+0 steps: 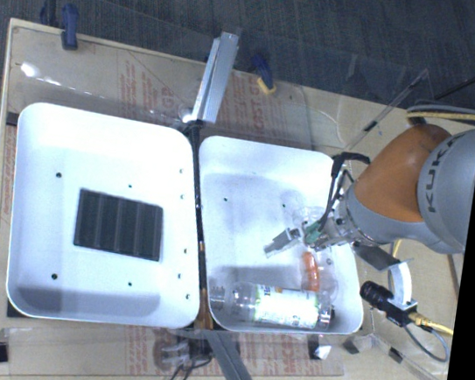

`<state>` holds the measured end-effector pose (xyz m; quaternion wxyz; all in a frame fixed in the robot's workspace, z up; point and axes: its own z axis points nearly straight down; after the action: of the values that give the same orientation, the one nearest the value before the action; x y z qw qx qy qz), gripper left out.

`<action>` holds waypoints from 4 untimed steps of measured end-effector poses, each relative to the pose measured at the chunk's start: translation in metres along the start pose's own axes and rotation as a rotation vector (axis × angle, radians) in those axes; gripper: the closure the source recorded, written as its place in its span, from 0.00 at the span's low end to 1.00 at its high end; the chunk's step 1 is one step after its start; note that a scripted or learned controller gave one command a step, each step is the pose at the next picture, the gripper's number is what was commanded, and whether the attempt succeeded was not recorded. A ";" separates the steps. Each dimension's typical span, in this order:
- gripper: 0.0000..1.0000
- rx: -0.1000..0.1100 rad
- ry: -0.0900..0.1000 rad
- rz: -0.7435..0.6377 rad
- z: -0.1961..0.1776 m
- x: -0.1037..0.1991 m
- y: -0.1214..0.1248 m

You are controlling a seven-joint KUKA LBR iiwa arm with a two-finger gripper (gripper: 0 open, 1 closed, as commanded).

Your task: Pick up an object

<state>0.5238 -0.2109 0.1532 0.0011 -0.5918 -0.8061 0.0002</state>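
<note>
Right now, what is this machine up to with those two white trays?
A grey robot arm with an orange band is reaching from the right into the right-hand bin. Its gripper hangs low over the middle of that bin, near a small orange object and a clear plastic bottle lying on its side along the bin's near edge. I cannot see it holding anything. The left-hand bin holds a dark ridged rectangular piece.

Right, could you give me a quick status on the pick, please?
Claw low in right bin, nothing seen in it. Bottle lying along near wall, untouched. Orange item just beside claw.
</note>
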 end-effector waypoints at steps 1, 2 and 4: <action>0.00 0.000 0.000 0.000 0.000 0.000 0.000; 0.00 0.003 0.002 0.103 0.041 0.003 -0.007; 0.00 0.001 0.001 -0.044 -0.001 0.003 -0.004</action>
<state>0.5189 -0.2089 0.1543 0.0019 -0.5741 -0.8188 0.0003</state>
